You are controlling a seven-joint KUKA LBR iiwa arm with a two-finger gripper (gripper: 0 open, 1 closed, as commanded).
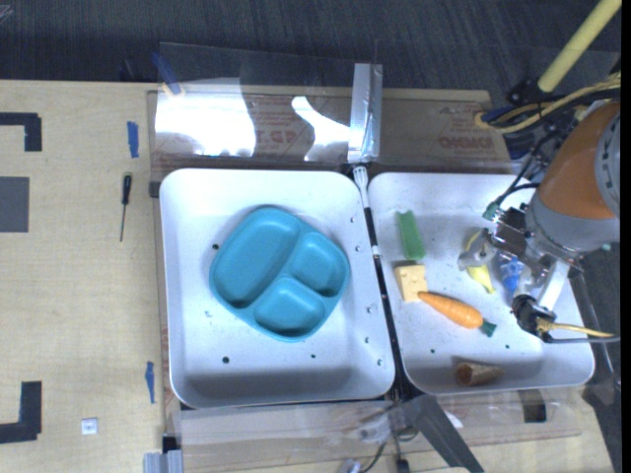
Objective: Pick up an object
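Approach step: pincer (493,264) is low over the right bin (577,368), nothing visibly lifted. Can't tell how far it's open or whether it has hold of anything; wrist hardware hides that. A small yellow piece (480,277) sits right at it, the likely target. Next move needs a clean close on it, then lift.

Count, all left of the pincer:
- 1 carrot (452,309)
- 1 cheese wedge (411,282)
- 1 green stick (410,235)
- 1 brown piece (476,371)
- 1 blue tray (280,271), in the left bin (182,294)

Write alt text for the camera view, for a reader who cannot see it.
A grey robot arm reaches from the right over the right white bin, which holds a carrot, a green block, a yellow cheese wedge and a brown piece. The left white bin holds a blue divided plate.
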